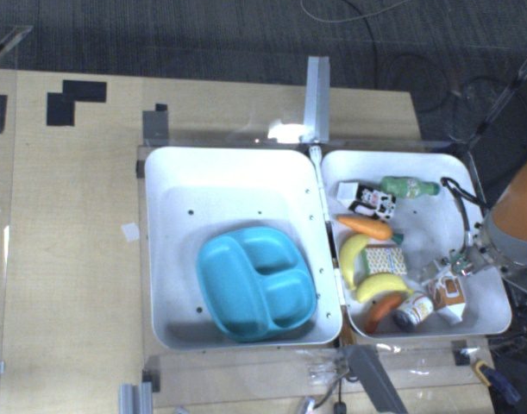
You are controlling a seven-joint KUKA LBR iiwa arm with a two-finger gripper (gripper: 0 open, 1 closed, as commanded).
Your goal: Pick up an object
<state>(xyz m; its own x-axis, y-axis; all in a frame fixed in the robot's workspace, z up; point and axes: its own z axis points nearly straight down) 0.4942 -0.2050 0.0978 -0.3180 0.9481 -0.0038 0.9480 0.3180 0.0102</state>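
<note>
The bench [65, 231] is made of pale wood, and it carries two shallow white bins next to each other. The left bin [172, 197] contains a blue divided tray [256, 281], which lies flat toward the near side. The right bin [492, 313] is crowded. At its far side a green bottle [410, 186] lies on its side, just beside a small black and white box [369, 199]. Below them there is a carrot [364, 226], then a banana [353, 255], which touches a green patterned packet [384, 259]. A second banana [382, 285] lies under the packet, and a reddish sausage-shaped thing [380, 310] is at the near wall. A small dark can [414, 310] and an orange and white carton [450, 294] are in the near right corner.

The arm [517, 214] enters from the right, with its orange band over the right wall of that bin. The gripper [460, 263] hangs low in the right part of the bin, near the carton, with a black cable [460, 197] curving above it. It is too small and blurred, so I cannot tell its opening or if it holds something.

Some black rectangles [73, 100] are marked on the bench at the far left. A grey metal post [318, 102] stands behind the place where the bins meet. Beyond the bench the floor is dark carpet [203, 15], with a thin light cable [392, 3] lying on it.
</note>
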